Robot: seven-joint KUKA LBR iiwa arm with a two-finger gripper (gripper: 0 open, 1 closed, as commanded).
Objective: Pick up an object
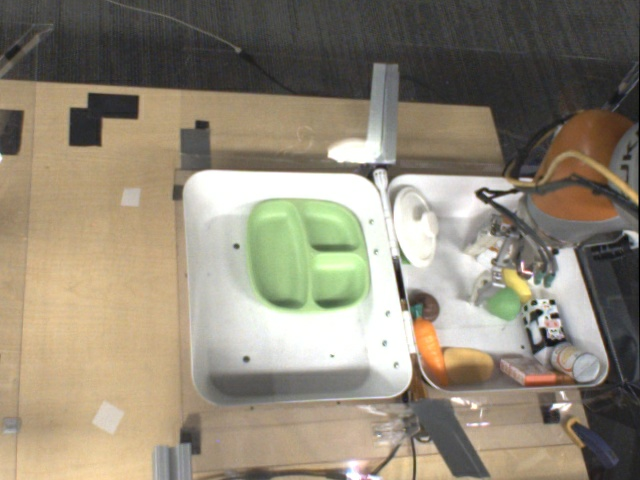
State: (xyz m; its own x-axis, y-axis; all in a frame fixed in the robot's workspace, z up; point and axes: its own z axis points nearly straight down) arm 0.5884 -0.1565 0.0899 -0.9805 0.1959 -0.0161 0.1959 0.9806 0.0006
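Approach step: pincer (497,268) low in right bin (455,190), beside yellow-green toy (510,294); open or closed, can't tell. Next: close, lift.

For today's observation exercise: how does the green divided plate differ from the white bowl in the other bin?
The green divided plate lies flat in the middle of the left bin; the white bowl is tipped against the right bin's left wall. The plate is far larger and roughly square with compartments; the bowl is round and undivided. Both are tableware, and the hand touches neither.
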